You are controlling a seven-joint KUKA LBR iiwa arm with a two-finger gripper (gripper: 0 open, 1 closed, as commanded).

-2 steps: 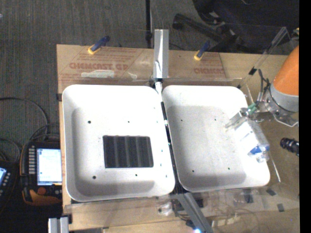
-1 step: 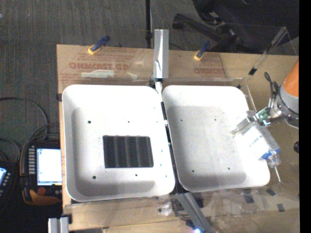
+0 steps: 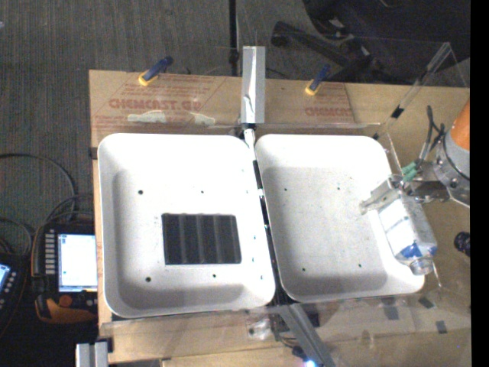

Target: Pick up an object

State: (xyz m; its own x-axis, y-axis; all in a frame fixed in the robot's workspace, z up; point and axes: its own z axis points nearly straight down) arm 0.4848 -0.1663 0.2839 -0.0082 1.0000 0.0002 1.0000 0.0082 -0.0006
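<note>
Bottle (image 3: 406, 238) lies in right bin (image 3: 321, 205); gripper (image 3: 380, 197) fingers spread, touching nothing; carpet (image 3: 46, 67) beyond.

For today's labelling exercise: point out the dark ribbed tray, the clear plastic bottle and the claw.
dark ribbed tray (image 3: 201, 238), camera view, middle of its ribbed top.
clear plastic bottle (image 3: 403, 232), camera view, middle of its body.
claw (image 3: 380, 198), camera view, between its fingertips.

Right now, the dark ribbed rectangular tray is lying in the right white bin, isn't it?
No. The camera view shows the dark ribbed rectangular tray lying in the left shallow white bin, not the right one. The right shallow white bin holds a clear plastic bottle near its right edge.
</note>
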